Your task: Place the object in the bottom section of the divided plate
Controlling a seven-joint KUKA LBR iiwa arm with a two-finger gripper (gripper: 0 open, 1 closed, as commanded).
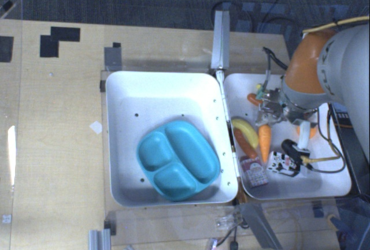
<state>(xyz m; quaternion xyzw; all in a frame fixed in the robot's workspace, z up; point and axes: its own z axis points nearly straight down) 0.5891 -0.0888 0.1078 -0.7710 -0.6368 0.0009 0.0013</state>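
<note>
A blue divided plate (178, 159) lies in the left bin (124, 104), tilted, with its bottom section (173, 181) near the bin's front wall; nothing lies in any section. In the right bin (329, 182) an orange carrot (264, 144) lies lengthwise beside a yellow banana (245, 129). My gripper (270, 115) hangs over the right bin, directly above the carrot's far end. The wrist hides whether it touches the carrot.
A brownish sausage-like piece (245, 145) lies between banana and carrot. A small maroon packet (254, 172) and a white spotted item (279, 162) sit at the right bin's front. A small orange-red piece (253, 99) lies at its back. The bins' shared wall (224, 110) separates them.
</note>
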